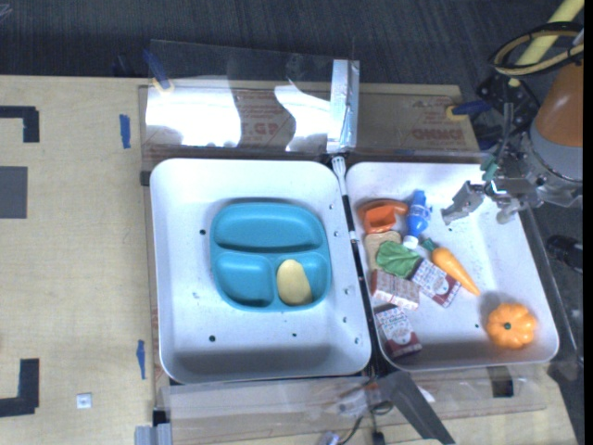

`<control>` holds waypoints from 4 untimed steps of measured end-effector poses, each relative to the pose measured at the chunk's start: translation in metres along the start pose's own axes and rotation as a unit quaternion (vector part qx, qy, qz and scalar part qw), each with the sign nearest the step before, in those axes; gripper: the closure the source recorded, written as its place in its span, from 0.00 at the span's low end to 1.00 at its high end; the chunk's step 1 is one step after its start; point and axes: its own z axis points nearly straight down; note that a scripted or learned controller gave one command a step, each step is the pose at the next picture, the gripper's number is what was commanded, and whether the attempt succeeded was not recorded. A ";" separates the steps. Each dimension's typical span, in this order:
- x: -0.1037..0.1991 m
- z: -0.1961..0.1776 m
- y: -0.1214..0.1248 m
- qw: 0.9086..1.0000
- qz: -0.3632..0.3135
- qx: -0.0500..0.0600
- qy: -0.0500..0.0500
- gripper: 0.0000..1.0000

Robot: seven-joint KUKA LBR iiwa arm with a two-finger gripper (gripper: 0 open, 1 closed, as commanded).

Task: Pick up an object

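My gripper (483, 209) hangs over the upper right part of the right bin (542, 276), open, with nothing between its fingers. Left of it and lower lie a blue bottle (417, 213) and an orange piece (381, 216). A carrot (453, 269) lies diagonally in the bin's middle, beside a green leafy item (398, 258) and several small printed packets (399, 291). A small orange pumpkin (511, 324) sits in the bin's near right corner. In the left bin (176, 276), a blue divided tray (264, 248) holds a yellow oval object (294, 282).
A clear plastic panel with a metal post (342, 105) stands behind the bins. Yellow and black cables (533, 49) loop at the top right next to the arm. The wooden bench (69, 248) stretches out to the left.
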 end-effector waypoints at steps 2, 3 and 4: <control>-0.032 0.140 -0.025 0.993 -0.116 -0.008 0.000 0.00; -0.034 0.124 -0.021 0.993 -0.115 -0.016 -0.004 1.00; 0.002 0.085 0.024 1.000 -0.021 -0.003 -0.001 1.00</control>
